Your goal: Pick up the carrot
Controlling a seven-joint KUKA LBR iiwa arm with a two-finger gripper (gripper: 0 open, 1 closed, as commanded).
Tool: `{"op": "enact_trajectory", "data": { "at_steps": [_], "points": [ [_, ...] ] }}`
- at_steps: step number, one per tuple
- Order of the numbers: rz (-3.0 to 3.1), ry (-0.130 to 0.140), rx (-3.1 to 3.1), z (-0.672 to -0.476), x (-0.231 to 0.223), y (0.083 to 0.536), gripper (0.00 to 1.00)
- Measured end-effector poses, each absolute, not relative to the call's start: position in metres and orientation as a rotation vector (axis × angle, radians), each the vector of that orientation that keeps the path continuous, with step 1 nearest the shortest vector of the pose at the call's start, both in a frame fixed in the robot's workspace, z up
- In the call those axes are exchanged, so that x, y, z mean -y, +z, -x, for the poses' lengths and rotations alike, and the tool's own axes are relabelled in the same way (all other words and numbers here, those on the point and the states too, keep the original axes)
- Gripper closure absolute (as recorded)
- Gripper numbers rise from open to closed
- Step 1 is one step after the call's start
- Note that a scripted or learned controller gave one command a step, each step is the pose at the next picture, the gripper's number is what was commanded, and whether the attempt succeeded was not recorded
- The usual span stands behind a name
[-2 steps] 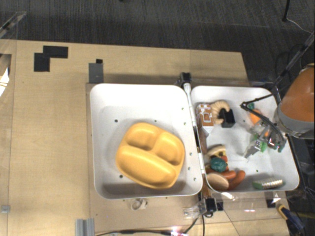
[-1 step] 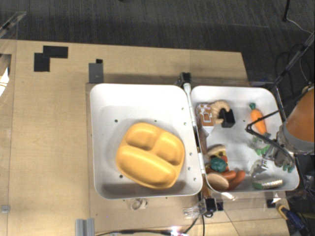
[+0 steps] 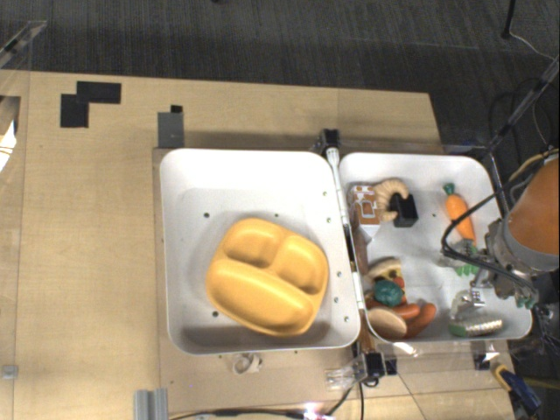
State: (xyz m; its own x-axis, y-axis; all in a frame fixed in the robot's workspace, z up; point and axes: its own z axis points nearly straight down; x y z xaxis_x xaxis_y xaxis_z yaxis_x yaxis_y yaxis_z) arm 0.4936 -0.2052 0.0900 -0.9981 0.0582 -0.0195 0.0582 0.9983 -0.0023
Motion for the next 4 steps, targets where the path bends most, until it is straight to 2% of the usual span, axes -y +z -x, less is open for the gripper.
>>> {"op": "enact_trajectory", "data": {
  "at_steps": [1,2,3,4],
  "points": [
    [0.463,-0.014,-3.087,-0.494,0.183,0.090,0.00],
    [0.516,-0.009,-3.083,-0.499,0.182,0.090,0.00],
    [0.894,-0.005,-2.995,-0.500,0.179,0.089,0.00],
    [0.888,-0.016,-2.983,-0.505,0.180,0.104,1.00]
  ]
}}
